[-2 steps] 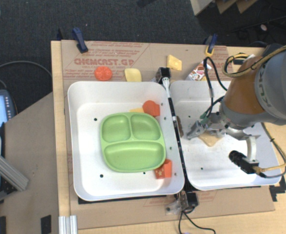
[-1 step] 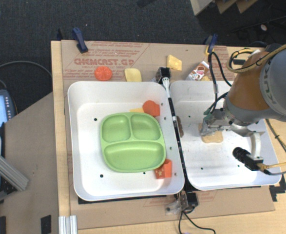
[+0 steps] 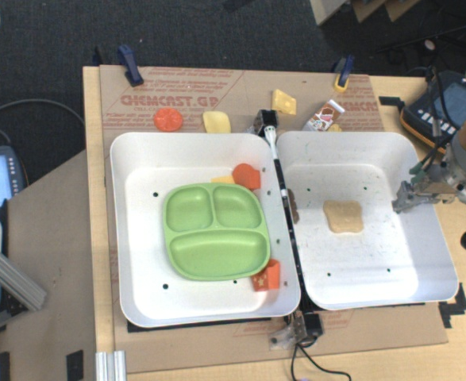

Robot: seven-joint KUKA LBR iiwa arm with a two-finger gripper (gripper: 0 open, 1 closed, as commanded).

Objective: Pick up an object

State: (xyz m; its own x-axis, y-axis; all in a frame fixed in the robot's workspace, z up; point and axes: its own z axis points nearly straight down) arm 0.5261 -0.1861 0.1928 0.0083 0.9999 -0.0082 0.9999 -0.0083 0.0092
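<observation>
fingers [image 3: 399, 199] of the gripper are sitting at the right wall of the right bin [image 3: 423, 268], well to the right of the tan slab [image 3: 344, 217], and whether they are apart or together cannot be told from this angle. nothing is showing between them. the arm [image 3: 463, 177] is reaching in from the right side of that bin.

the tan slab, a flat piece shaped like bread, is lying on the floor of the right bin, a little left of its middle and apart from every wall.

left of the right bin, touching it along a dark seam, the left bin [image 3: 133, 236] is holding a green divided plate [image 3: 215, 231] with three compartments. an orange round piece [image 3: 247, 176] is resting just beyond the plate's far right corner, and an orange block [image 3: 267, 276] is leaning at its near right corner.

beyond the two bins, a brown board [image 3: 240, 94] on the desk is carrying red print reading "chemcast" followed by letters that look like "g p". on that board, beyond the left bin, an orange disc [image 3: 168, 119] and a pale yellow piece [image 3: 216, 122] are lying side by side. beyond the right bin, a yellow wedge [image 3: 283, 101] and a small red and white packet [image 3: 325, 117] are lying; the packet's writing is too small to read. two blue clamps [image 3: 129, 63] are gripping the board's far edge.
</observation>
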